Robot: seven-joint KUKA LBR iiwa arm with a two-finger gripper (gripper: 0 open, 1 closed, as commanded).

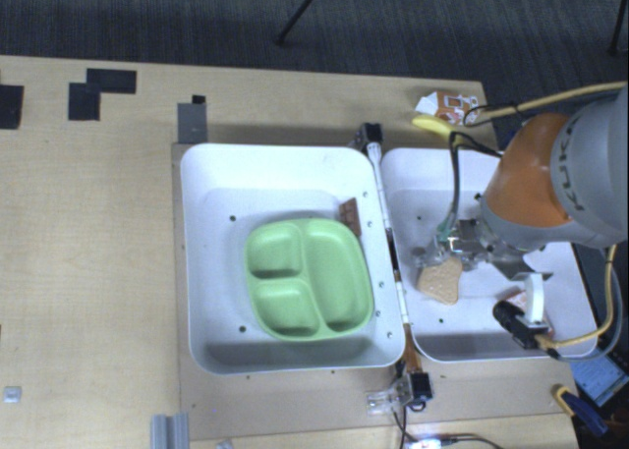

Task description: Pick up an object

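Observation:
A tan, flat, bread-like piece (441, 284) lies in the right bin (423, 182), near its left wall. My gripper (439, 252) hangs low in that bin, right over the piece's upper edge, and the grey and orange arm covers the bin's right half. A green divided plate (307, 278) lies in the middle of the left bin (216, 241). A small brown thing (347, 211) rests against the left bin's right wall, just above the plate.
A small reddish scrap (511, 294) sits on the right bin's floor, right of the tan piece. A crumpled white and orange wrapper (448, 105) lies on the bench behind the right bin. The two bins meet along a narrow ridge (389, 251).

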